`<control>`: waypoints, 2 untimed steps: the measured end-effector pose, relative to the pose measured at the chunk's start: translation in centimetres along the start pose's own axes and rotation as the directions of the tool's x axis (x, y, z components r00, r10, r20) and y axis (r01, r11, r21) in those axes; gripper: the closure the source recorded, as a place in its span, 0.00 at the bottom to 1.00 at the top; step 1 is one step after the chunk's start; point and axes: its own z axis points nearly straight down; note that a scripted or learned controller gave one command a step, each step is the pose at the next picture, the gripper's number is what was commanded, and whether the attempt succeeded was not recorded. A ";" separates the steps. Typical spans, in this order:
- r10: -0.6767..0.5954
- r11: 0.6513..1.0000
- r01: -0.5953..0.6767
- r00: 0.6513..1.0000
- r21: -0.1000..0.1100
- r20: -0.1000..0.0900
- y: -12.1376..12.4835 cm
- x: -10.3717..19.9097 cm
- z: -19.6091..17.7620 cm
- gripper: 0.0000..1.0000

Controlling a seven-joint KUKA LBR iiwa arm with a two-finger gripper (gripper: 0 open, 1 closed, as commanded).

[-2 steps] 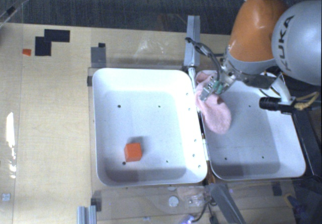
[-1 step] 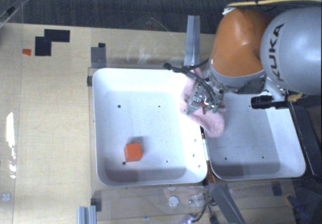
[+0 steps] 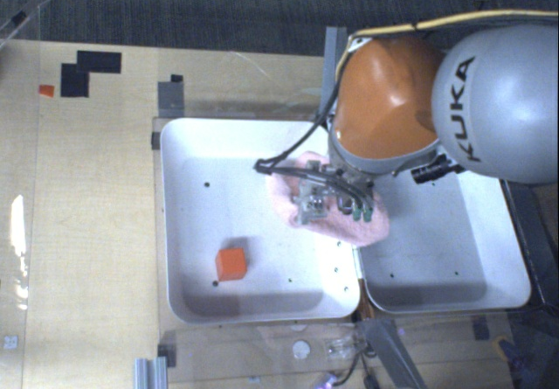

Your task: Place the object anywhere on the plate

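Bench: pale wood top w/ two shallow white bins side by side; left bin [image 3: 188, 204], right bin [image 3: 454, 278].
Arm: grey KUKA arm [image 3: 502, 107] w/ orange band, reached in from the right, wrist over the seam between the bins.
Plate: pink plate [image 3: 284, 199] lay at the left bin's right edge, mostly hidden under the wrist; its rim showed on both sides of the tool.
Object: orange cube [image 3: 231, 264] sat on the left bin's floor, near the front-left corner, well apart from the plate.
Claw: gripper [image 3: 310, 208] hung over the plate; finger state could not be told, nothing seen b/w them.
Key relation: cube lay down-left of the claw, toward the bin's near-left corner; no clear long axis, so approx. any grasp angle should have served.
Stage (est.): cube not yet on plate.
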 end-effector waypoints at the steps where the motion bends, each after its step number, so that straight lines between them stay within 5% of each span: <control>1: -0.024 1.000 0.024 1.000 -0.001 0.000 3.6 3.3 -1.1 1.00; 2: -0.024 1.000 0.024 1.000 -0.001 0.001 3.6 3.3 -1.1 0.00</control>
